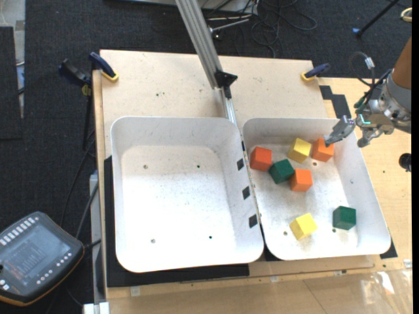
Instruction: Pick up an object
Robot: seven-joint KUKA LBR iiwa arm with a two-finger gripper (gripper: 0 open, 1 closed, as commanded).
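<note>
The claw [352, 130] hangs at the right bin's [370, 195] upper right rim, reaching in from the right on the grey arm [399, 90]; its two fingers stand spread apart — released, with nothing between them. One finger [340, 131] points down and left toward the nearest orange cube [322, 150], which lies just below and to the left of the claw, close to that fingertip; whether they touch cannot be told. Just left of that cube sits a yellow cube [301, 149], the two touching or nearly so; further left from the claw lies another orange cube [261, 157], beside a dark green cube [282, 171]; a third orange cube [301, 179] rests just right of the green one. Well below the claw — near the bin's lower edge — are a second yellow cube [303, 226] and a second green cube [344, 217], apart from each other. The left bin [131, 136] lies far to the claw's left on the counter [170, 84].
</note>
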